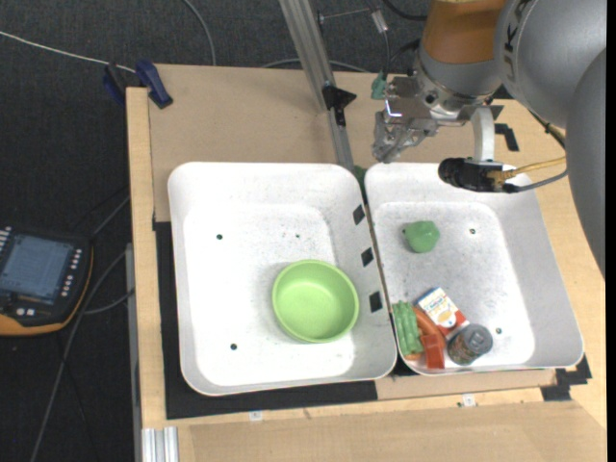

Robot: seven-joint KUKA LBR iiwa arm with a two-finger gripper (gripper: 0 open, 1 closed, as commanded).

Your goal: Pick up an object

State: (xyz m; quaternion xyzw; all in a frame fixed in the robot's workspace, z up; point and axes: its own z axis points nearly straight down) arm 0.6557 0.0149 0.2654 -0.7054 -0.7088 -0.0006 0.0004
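Note:
My gripper (392, 148) hangs over the far left rim of the right bin (525, 258), above and behind everything in it. Nothing shows between its fingers. A small green lump (421, 236) lies in the right bin's far middle, below the gripper. At that bin's near left corner sit a small orange and white carton (439, 307), a red piece (432, 345), a green strip (407, 331) and a dark round can (470, 344). A light green bowl (315, 300) stands upright in the left bin (207, 287).
A slanted metal pole (313, 56) runs down to the gap between the bins. Black clips (367, 255) line the shared rim. A handheld pendant (38, 277) lies on the floor at the far left.

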